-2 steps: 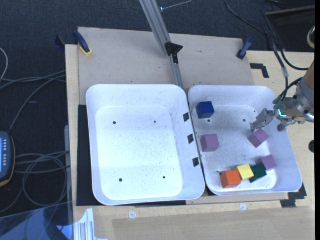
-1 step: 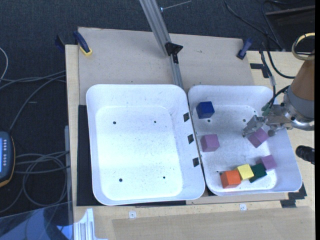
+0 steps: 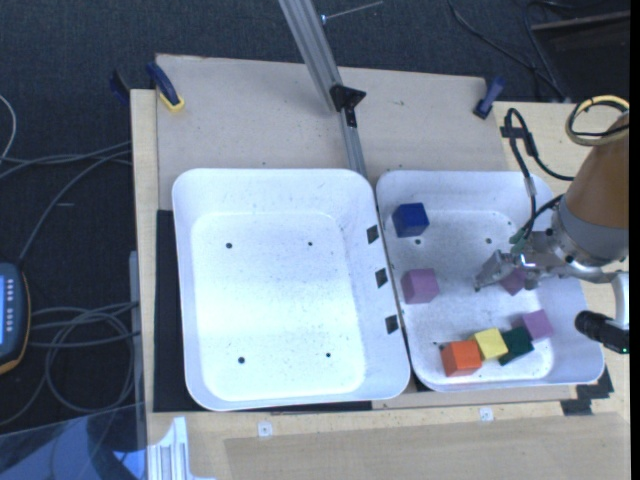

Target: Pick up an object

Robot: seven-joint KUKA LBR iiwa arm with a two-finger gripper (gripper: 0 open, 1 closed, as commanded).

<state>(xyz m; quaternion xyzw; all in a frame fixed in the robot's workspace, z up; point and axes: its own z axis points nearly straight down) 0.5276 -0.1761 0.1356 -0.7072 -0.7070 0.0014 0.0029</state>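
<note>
My gripper [image 3: 508, 271] hangs low over the middle right of the right bin [image 3: 450, 193], below the grey wrist and orange band. A small purple block [image 3: 514, 282] peeks out right under it, partly covered by the gripper. Whether the block is gripped or just lies on the bin floor I cannot tell. Loose in the same bin are a blue cube [image 3: 410, 218] at the back left, a purple cube [image 3: 420, 285] at the left, and another purple block [image 3: 537, 323] to the front right.
An orange block [image 3: 461, 357], a yellow block [image 3: 490, 344] and a green block [image 3: 517, 343] sit in a row at the right bin's front edge. The left bin [image 3: 270, 288] lies beside it. A metal pole [image 3: 320, 58] slants over the back. Black cables [image 3: 520, 143] trail near the arm.
</note>
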